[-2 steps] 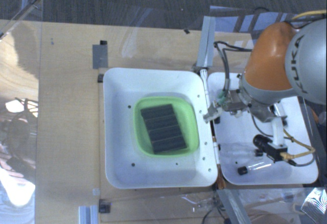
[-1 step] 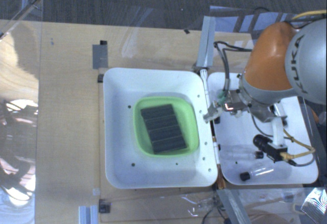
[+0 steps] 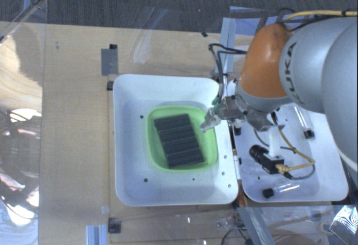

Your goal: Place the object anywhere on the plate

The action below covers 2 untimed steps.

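Dark block (image 3: 178, 140) inside green plate (image 3: 154, 151), claw (image 3: 211, 119) at rim

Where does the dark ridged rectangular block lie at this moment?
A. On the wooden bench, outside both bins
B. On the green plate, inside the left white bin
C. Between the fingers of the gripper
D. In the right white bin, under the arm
B: the dark ridged rectangular block lies flat on the green square plate, which sits in the left shallow white bin; the gripper is at the plate's right edge, beside the block.
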Each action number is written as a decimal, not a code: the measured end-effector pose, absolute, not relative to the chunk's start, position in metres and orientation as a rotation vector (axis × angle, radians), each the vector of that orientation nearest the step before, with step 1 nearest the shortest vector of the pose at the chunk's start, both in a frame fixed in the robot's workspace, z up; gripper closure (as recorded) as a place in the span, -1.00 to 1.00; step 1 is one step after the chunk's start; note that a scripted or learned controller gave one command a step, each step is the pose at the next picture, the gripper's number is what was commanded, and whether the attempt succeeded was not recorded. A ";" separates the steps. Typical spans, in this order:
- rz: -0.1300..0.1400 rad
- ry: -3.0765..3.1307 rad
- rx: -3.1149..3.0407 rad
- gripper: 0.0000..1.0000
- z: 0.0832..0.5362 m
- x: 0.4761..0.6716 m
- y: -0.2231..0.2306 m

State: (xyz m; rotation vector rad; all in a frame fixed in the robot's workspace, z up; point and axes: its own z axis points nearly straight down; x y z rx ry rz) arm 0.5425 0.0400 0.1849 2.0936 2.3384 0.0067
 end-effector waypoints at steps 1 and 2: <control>0.006 2.394 2.027 -1.00 0.186 0.568 -0.030; 0.006 2.460 1.948 -1.00 0.185 0.516 -0.028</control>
